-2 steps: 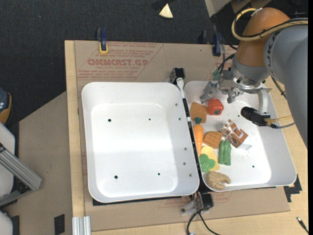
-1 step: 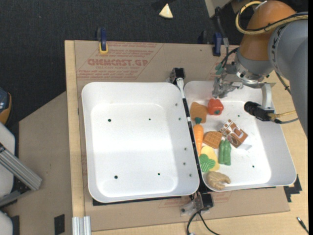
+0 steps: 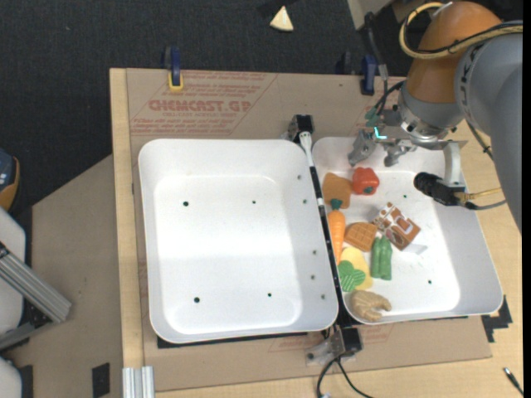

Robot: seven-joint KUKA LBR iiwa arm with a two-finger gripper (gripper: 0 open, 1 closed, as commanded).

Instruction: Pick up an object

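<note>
My gripper (image 3: 377,151) hangs over the back of the right bin (image 3: 465,288), its fingers spread open with nothing between them. Just in front of it, a little below the fingertips, lies a red toy pepper (image 3: 365,181). Left of the pepper is a brown wedge (image 3: 336,189), and an orange carrot (image 3: 336,224) lies along the bin's left wall. A waffle-like biscuit (image 3: 361,236), a brown-and-white block (image 3: 397,227), a green vegetable (image 3: 381,258), a yellow-green piece (image 3: 352,272) and a tan lump (image 3: 369,305) fill the bin's left-front part.
The left bin (image 3: 224,239) stands beside the right one, sharing a black-clipped divider edge (image 3: 319,214). The grey arm with its orange band (image 3: 444,40) comes in from the upper right. Both bins rest on a cardboard sheet (image 3: 207,98).
</note>
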